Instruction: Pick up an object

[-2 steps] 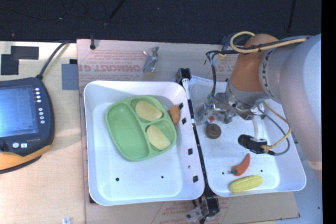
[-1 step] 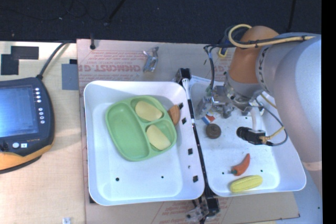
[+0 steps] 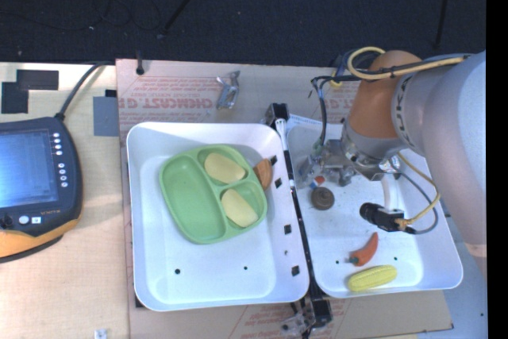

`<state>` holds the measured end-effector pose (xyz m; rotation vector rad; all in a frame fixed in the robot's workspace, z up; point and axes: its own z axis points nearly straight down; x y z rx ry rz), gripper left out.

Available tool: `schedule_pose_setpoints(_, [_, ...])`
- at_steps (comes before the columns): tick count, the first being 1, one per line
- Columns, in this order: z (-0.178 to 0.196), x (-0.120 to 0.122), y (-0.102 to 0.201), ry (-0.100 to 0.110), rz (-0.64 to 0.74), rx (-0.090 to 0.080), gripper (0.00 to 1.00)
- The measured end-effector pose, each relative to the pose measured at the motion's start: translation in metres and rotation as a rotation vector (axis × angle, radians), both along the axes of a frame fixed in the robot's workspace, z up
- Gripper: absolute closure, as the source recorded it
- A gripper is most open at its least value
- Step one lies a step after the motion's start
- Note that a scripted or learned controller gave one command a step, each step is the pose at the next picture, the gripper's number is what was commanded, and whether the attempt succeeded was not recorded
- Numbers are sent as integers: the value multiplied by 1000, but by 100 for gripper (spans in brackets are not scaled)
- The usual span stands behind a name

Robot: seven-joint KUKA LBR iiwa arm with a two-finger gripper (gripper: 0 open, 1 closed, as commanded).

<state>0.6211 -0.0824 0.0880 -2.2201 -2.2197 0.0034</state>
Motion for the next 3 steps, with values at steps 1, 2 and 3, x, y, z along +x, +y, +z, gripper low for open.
schedule_pose_setpoints(1, [1,-31,3,-2,-1,0,0])
schedule_pose_setpoints(2, [12,-29,3,-3,-1,4,100])
schedule_pose_setpoints(3, [105,-54,39,-8,3,2,100])
